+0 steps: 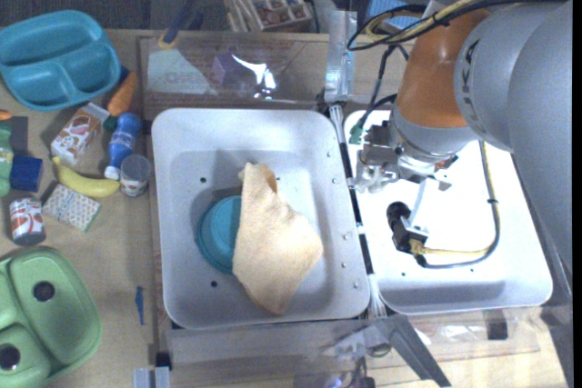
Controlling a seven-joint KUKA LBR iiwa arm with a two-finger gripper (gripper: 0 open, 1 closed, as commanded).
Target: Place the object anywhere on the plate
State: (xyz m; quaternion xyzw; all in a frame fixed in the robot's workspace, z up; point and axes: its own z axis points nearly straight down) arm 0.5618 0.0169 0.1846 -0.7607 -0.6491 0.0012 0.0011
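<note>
- Cloth point(273, 236): taken to be the task's object, as it is the one loose item in the bins. Judged light, limp and non-fragile. It will sag and trail when lifted and gives no stiff edge to pinch.
- Best hold, by judgement: a raised fold near the upper end, where the fabric stands proud of the bin floor. A pinch on a flat area risks closing on nothing or scraping the surface below.
- Look of the cloth: pale tan, matte, crumpled into a long lump with a narrow upper end and a broader lower end.
- Position: in the left bin point(177, 150), toward its near half, draped across the right side of the plate point(216, 232) and touching it. The near end runs off onto the bin floor.
- Plate: blue and round, with its left part exposed. The cloth already overlaps it, so the placement looks largely met.
- Gripper point(380, 170): over the far left part of the right bin point(514, 286), well apart from the cloth. Whether it is open or closed cannot be told from this angle, because the wrist blocks the view.
- Arm point(509, 59): reaches in above the right bin.
- Beyond the bins, on the bench to the left: banana point(86, 182) and teal tray point(59, 59), neither involved.
</note>
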